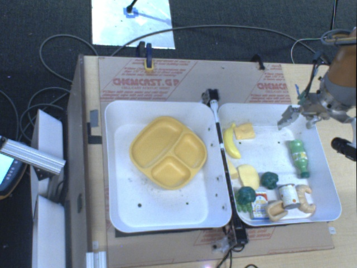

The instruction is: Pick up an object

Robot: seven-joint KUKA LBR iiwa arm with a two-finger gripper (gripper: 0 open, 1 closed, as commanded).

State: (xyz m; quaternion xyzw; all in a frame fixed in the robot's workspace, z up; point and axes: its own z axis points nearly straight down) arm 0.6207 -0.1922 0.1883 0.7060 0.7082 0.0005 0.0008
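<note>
My gripper (297, 120) hangs over the far right part of the right bin (262, 113), open, with nothing between its fingers. Below it in that bin lie a green bottle (298, 157), a banana (230, 142), a pale yellow wedge (244, 131), a yellow block (248, 177), two broccoli pieces (270, 179) (245, 195), a small can (288, 195) and a tan pretzel-like piece (305, 201). The bottle is the closest of these to the gripper, a little toward the near side.
The left bin (122, 205) holds a yellow divided plate (167, 151). A black divider clip (211, 97) sits between the bins at the far edge. Cables run across the dark floor behind the bench.
</note>
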